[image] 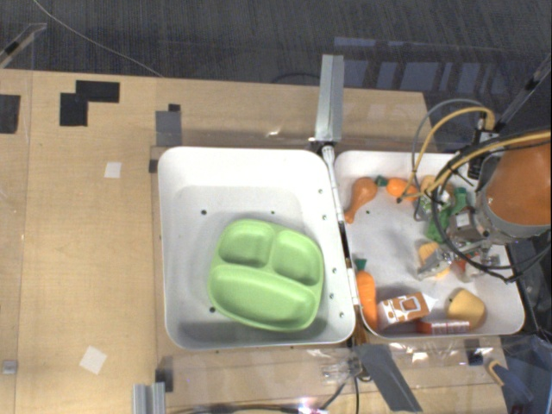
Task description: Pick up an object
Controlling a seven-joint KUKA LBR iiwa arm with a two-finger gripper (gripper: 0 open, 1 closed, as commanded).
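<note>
The gripper [447,250] is seen low in the right bin [384,231], toward its 3 o'clock side, among small food toys; whether anything is gripped cannot be told. A chicken drumstick [360,195] lies at the bin's 11 o'clock, a carrot [366,294] at 7 o'clock, and a small carton [402,309] just beside it. A green divided plate [267,274] is set in the left bin [185,231].

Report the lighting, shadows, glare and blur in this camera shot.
Camera view: even overhead light; the green tray casts a soft shadow toward the left bin's near-left corner; mild glare on the white bin walls and on the clear plate at the bench's near edge; the pincer area in the right bin is cluttered and slightly soft.
</note>
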